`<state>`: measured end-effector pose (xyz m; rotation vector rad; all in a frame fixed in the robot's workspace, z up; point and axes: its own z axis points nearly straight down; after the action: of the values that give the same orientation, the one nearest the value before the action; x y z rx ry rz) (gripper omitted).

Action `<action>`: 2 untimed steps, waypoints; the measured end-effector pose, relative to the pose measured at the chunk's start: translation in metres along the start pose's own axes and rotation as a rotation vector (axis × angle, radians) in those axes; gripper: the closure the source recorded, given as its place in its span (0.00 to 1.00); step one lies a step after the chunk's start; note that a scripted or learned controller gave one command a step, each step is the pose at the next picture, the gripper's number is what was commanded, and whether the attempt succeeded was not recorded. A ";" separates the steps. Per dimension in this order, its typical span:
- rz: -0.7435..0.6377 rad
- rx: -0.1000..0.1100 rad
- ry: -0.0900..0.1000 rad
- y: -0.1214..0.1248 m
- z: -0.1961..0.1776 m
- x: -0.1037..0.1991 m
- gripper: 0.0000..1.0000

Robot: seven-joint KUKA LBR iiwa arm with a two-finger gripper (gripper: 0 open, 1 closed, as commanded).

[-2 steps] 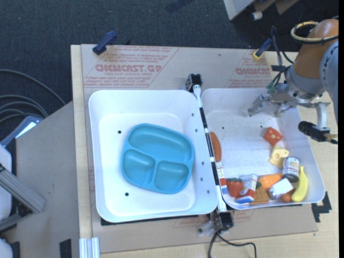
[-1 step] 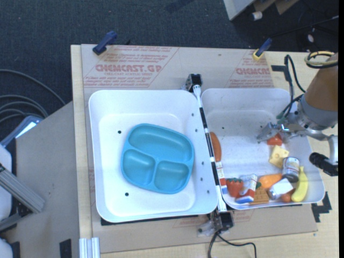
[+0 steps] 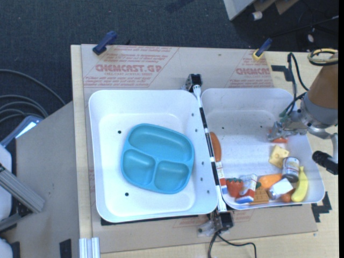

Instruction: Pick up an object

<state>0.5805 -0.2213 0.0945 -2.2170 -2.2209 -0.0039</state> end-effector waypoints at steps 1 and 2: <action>0.000 -0.003 -0.005 0.049 -0.098 0.038 1.00; 0.000 0.001 -0.002 0.014 -0.125 0.116 1.00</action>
<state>0.5945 -0.1059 0.2198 -2.2174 -2.2215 0.0001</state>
